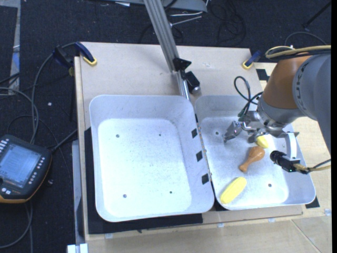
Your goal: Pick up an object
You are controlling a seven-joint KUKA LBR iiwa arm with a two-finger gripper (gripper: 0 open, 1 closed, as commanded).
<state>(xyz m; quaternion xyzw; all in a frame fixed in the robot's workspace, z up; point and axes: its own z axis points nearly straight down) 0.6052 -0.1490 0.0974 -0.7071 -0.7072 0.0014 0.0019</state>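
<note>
Two shallow white bins sit side by side on the wooden bench before you, and the grey arm with its orange band reaches in from the right over the right bin. The gripper hangs low over that bin's upper middle, its dark fingers pointing left and down with nothing visible between them; whether they stand apart or together you cannot tell from this angle. Just beside the wrist lies a small yellow piece, partly tucked under the arm. Below it rests a tan wooden peg, tilted, and nearer the front wall lies a yellow oblong object. The left bin shows a speckled floor. A handheld pendant lies on the dark floor at far left.
</note>
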